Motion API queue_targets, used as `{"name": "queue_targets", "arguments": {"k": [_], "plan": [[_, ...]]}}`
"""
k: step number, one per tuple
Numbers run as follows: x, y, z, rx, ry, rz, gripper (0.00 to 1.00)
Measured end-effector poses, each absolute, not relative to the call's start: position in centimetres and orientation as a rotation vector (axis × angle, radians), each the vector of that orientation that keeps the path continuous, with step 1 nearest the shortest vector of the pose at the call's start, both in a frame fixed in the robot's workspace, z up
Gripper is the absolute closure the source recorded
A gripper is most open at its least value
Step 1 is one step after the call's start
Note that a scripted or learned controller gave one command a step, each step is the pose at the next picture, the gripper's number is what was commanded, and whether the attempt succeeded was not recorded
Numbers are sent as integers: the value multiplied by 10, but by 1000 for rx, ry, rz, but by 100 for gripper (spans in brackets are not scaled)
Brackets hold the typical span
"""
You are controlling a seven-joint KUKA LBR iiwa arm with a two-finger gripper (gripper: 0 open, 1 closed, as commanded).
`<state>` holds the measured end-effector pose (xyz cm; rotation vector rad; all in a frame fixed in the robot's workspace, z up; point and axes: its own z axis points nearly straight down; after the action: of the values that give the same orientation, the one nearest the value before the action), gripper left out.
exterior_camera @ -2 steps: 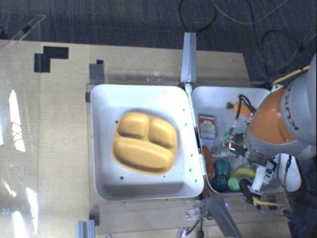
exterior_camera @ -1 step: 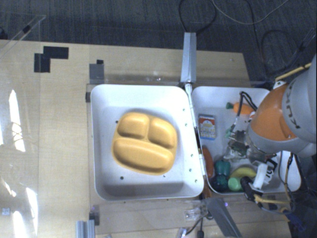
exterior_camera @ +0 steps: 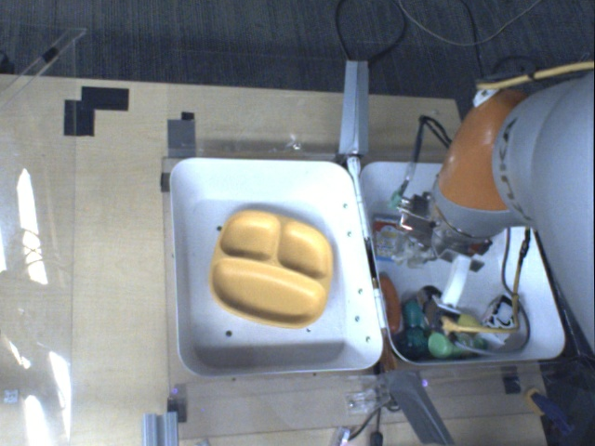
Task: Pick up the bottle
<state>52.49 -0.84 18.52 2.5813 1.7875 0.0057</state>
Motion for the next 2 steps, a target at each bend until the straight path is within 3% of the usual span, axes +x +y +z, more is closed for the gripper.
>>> {"name": "queue_targets", "arguments": {"k": [1,2], "plan": [[487,-26,192,2679,1642,1,100],[505,29,184,2702,1603,2,100]]}}
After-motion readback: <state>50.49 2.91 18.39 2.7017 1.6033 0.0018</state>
